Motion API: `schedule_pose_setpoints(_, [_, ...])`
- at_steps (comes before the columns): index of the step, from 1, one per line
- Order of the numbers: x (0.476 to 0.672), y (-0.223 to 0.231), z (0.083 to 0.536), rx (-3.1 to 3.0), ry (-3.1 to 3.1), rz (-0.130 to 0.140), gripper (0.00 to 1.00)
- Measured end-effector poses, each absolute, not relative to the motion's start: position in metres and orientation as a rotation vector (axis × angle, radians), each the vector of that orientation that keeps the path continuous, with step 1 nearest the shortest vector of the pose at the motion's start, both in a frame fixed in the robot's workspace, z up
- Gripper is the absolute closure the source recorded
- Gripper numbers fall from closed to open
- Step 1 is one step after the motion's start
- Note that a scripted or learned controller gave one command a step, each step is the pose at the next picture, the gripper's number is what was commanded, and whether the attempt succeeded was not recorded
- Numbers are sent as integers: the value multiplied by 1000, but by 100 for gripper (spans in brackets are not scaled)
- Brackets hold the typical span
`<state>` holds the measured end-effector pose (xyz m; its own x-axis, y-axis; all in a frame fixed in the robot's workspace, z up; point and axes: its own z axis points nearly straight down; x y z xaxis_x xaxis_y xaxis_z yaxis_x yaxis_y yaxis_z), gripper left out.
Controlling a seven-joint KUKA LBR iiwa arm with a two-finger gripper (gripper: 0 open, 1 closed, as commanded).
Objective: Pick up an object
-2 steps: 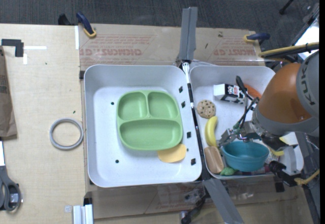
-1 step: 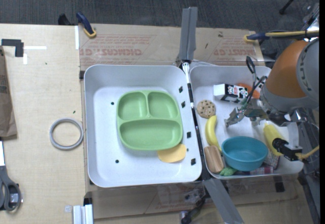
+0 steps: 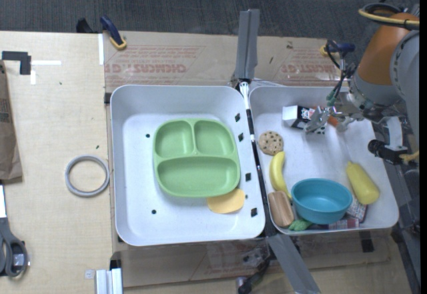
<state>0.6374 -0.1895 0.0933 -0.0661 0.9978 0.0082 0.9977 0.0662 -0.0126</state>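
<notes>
I see the gripper [image 3: 320, 121] low at the far side of the right bin [image 3: 380, 223], touching a small black-and-white item [image 3: 301, 114]. Can't tell its grip state. Cookie [image 3: 271, 143], banana [image 3: 277, 173], blue bowl [image 3: 321, 199] sit nearer; green tray [image 3: 196, 157] in left bin [image 3: 127, 173].
</notes>
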Motion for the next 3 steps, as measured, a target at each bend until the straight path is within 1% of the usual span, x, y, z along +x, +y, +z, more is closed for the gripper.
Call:
schedule_pose_setpoints(1, [651,-197,92,-2083,-2285,29,0])
schedule_pose_setpoints(2, [653,-199,103,-2000,-2384,19,0])
schedule_pose_setpoints(3, [646,-221,129,-2066,-2367,0,0])
